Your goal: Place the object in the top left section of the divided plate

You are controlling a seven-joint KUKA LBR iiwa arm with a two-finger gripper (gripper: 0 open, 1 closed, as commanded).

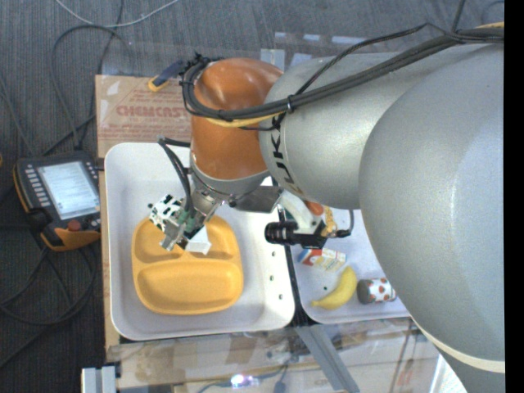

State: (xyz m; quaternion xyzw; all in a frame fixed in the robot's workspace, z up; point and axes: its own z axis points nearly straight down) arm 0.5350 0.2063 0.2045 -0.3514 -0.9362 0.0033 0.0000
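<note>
The grey KUKA arm (393, 154) fills the right of the camera view, its orange band (229, 121) above the left white bin (119, 219). In that bin lies a yellow divided plate (188, 281), its large section nearest the camera. The gripper (176, 234) hangs over the plate's far left section, beside a small white block (199, 244) at the divider; whether it is wide, narrow or holding the block cannot be told. The right bin (344, 313) holds a banana (337, 291), a red-and-white carton (321, 258) and a small red spotted object (377, 291). A teach pendant (57, 195) lies on the floor to the left.
</note>
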